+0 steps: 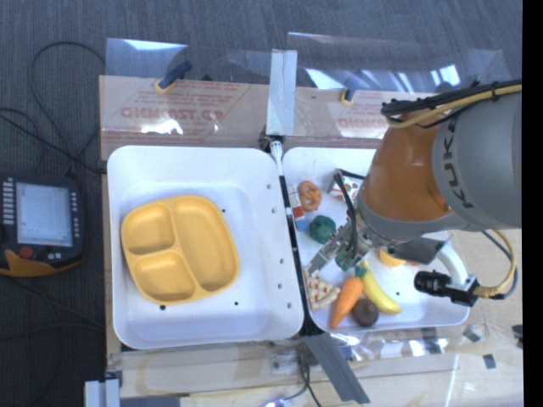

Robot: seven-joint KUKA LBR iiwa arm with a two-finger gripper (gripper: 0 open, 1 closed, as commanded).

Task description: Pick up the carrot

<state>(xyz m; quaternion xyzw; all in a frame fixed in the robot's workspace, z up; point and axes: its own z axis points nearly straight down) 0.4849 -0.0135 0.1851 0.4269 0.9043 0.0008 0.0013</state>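
You have the grey and orange arm (pixel 424 176) bulking over the right bin (pixel 441 312) from three o'clock, and its body hides much of what lies beneath. The left bin (pixel 170 168) on the worktop (pixel 204 100) carries a yellow divided plate (pixel 178 248), well apart from the work. The pincer (pixel 346 251) sits low near the middle of the right bin; whether it is released or clenched, you cannot tell. The carrot (pixel 344 300) lies at about six o'clock from the pincer, just beside it, tilted with its green top towards the tool. Your main risk, as I judge it, is crowding: the banana (pixel 379 292) lies against the carrot at three o'clock, a dark round fruit (pixel 366 312) touches near its lower side, and a waffle-patterned slice (pixel 320 290) sits at nine o'clock. A descent slightly off could catch a neighbour or nudge the carrot aside. Farther off, at eleven o'clock, sit a green lump (pixel 321 226) and a pretzel (pixel 309 195), clear of the path.
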